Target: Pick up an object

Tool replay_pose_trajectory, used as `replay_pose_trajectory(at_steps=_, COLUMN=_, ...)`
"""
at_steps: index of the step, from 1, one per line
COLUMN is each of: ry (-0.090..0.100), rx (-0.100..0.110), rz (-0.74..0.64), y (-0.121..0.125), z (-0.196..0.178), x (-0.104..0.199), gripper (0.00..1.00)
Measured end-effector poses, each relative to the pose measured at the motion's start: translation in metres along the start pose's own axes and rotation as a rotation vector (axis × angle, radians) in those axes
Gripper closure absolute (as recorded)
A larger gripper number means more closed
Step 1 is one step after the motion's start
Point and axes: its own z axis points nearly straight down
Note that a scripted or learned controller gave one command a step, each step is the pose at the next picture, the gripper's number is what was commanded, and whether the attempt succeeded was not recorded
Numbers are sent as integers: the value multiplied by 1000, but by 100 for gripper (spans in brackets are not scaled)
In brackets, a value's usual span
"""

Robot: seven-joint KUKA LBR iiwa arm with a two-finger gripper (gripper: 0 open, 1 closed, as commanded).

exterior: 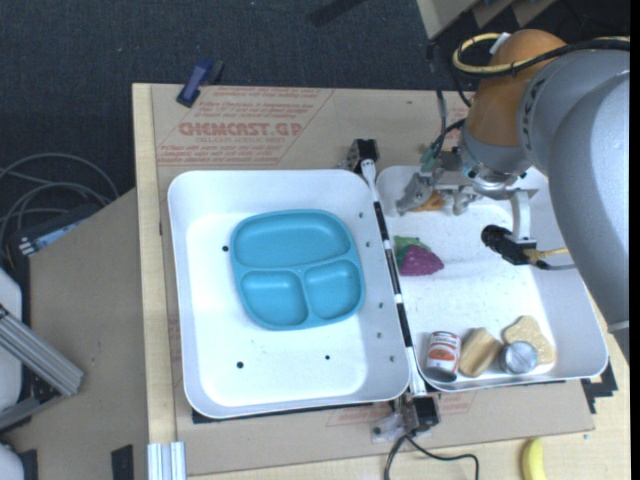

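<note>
A light blue divided plate (296, 268) lies in the white left bin (200, 358); the white right bin (560, 318) holds a purple-and-green toy (417, 258), a red-labelled can (442, 353) and tan bread pieces (480, 351).

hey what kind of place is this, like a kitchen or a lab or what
Most likely a robotics lab bench, not a kitchen. A grey robot arm reaches over two white bins, the items are toy-like food such as a purple vegetable and a small can, and loose cables lie on the carpet.
</note>
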Motion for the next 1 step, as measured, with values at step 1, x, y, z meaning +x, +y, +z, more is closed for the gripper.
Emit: replay_pose_trajectory(at_steps=1, ry=-1, rx=0, rz=1, y=0, z=7, x=-20, gripper=0)
